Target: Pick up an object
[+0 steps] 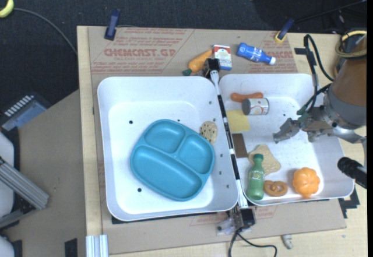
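Observation:
My gripper [284, 133] hangs over the middle of the right bin [291, 83], its fingers pointing left and spread, with nothing between them. Around it lie a small can [256, 106], a hot dog [246, 97], a yellow cheese slice [237, 121], a slice of bread [266, 157], a green bottle [256, 177], a brown donut [275, 187] and an orange pumpkin [306, 182]. The gripper is right of the cheese and above the bread, apart from both.
The left bin [116, 104] holds a blue divided plate [172, 158] and a cookie [208, 130] by its right wall. Behind the bins on the board lie a carrot [200, 61], a small carton [221, 56] and a blue bottle [255, 53]. Cables run at the right.

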Tool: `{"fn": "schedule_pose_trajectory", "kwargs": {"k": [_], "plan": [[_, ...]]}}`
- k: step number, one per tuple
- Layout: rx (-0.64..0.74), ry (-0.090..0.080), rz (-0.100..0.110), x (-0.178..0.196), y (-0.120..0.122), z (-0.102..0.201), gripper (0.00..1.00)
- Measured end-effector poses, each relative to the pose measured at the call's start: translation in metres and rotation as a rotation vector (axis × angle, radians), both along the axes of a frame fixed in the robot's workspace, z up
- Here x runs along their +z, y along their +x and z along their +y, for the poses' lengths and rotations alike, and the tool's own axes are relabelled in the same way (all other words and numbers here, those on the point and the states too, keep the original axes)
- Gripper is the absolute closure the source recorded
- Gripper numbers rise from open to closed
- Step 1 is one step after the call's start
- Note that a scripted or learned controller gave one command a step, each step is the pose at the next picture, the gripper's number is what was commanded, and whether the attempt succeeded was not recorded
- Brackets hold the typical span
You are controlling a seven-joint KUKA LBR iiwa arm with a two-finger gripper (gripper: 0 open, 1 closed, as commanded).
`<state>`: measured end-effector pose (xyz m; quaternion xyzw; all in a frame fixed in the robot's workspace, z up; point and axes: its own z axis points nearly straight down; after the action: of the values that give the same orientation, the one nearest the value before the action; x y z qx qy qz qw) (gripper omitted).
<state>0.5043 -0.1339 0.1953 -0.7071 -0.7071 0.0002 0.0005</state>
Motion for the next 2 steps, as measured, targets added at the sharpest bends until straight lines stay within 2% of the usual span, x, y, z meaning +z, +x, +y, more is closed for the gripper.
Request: {"fn": "schedule_pose_trajectory", "kwargs": {"k": [1,2], "plan": [[0.001,0.001,0.001,-0.05,-0.007,0.037,0.0],[0.0,0.0,0.0,-0.111,-0.026,0.034,0.0]]}}
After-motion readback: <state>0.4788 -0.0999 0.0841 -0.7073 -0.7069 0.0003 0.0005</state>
